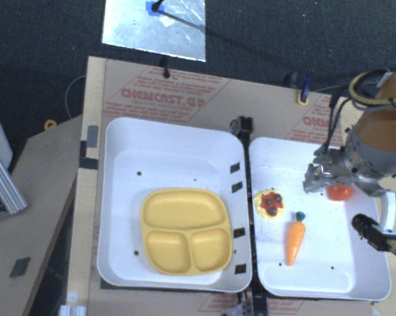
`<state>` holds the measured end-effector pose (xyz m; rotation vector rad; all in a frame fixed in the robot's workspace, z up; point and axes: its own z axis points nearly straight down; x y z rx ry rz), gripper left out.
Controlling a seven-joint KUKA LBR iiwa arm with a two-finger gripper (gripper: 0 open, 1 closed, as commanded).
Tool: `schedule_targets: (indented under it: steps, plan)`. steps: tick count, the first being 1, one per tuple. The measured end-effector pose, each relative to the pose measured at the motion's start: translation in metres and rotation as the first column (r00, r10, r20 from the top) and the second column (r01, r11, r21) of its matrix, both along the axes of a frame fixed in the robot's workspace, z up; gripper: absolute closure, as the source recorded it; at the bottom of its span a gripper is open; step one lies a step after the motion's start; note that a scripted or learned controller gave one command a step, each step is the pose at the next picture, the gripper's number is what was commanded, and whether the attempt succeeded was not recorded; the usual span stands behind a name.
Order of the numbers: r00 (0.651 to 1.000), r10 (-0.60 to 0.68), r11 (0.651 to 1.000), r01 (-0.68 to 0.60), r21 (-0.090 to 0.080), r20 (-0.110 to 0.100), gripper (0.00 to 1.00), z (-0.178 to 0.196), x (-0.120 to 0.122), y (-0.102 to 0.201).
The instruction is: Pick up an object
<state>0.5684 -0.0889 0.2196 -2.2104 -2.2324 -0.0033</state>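
You see the end effector (322,177) low in the right white bin (326,277), touching a small red-orange round object (339,192); whether it grips, you cannot tell. The orange toy carrot (295,236) lies near, toward this bin's centre.

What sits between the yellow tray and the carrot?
In the camera view, the small tart and the bins' divider lie between the tray and the carrot.
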Motion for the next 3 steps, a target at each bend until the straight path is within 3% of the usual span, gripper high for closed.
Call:
schedule_targets:
  steps: [3]
  plan:
    - [1.000, 0.000, 1.000, 0.000, 0.000, -0.002, 1.00, -0.010, -0.017, 0.160]
